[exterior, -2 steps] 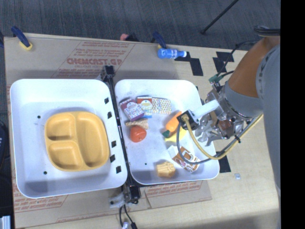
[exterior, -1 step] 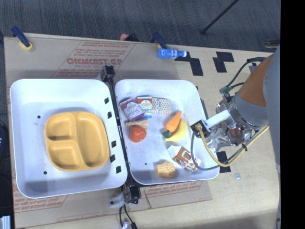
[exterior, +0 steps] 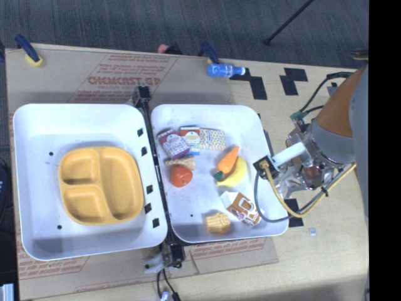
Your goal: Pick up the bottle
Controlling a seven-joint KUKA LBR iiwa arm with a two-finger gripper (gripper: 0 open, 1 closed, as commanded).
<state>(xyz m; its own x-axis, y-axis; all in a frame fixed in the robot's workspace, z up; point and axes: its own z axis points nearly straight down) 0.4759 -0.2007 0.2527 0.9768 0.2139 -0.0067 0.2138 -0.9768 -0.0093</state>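
A small blue bottle [exterior: 222, 70] lies on its side on the cardboard behind the right bin [exterior: 266, 137], outside its far rim. My gripper [exterior: 293, 182] hangs off the grey arm with the orange band [exterior: 341, 113], just past the right bin's right wall and far from the bottle. Cables and wrist hardware hide its tips.
The right bin holds snack packets [exterior: 191, 140], a red tomato [exterior: 182, 176], a carrot [exterior: 228, 158] on a banana [exterior: 234, 174], a waffle piece [exterior: 217, 222] and a wrapped snack [exterior: 243, 209]. A yellow divided plate [exterior: 100, 184] sits in the left bin [exterior: 28, 124]. Blue clamps [exterior: 208, 51] grip the bench's far edge.
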